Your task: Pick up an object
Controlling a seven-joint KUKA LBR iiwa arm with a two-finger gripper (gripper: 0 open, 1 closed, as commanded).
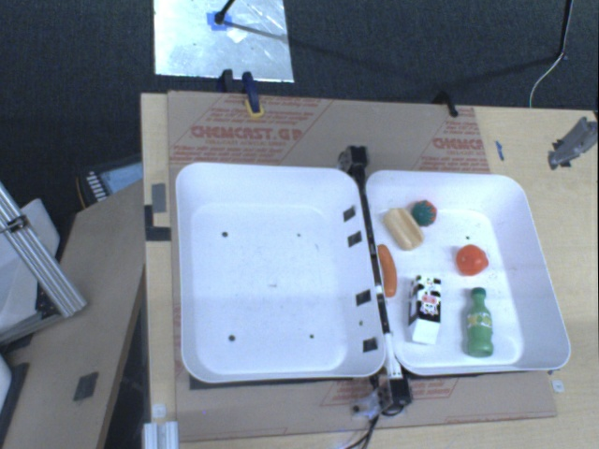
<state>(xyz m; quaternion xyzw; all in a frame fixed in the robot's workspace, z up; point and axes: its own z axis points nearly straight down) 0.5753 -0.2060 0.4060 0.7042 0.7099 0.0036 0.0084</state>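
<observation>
Two shallow white bins sit side by side on a cardboard sheet printed with red lettering, on a pale wooden bench. The left bin fills the centre-left of the frame; its floor shows a few small dark dots. The right bin takes the centre-right and holds all the objects.

Contents of the right bin, top to bottom:
- A tan bread roll, lying at a slant in the upper-left part of the bin.
- A dark green ball, touching or just beside the roll's upper-right end.
- A red-orange round object, possibly a tomato, near the bin's middle and apart from the rest.
- An orange carrot-like stick, lying lengthwise against the left wall, next to the seam between the bins.
- A small white carton with a black cow print, below the roll, in the lower-left part of the bin.
- A green bottle with a yellow label, just right of the carton, neck toward the top of the frame.

The gripper shows at the upper right edge of the frame, a grey shape over the bench and outside the bins, well apart from every object. It is too small and blurred to tell how its tips stand. Nothing is visible in it.
</observation>
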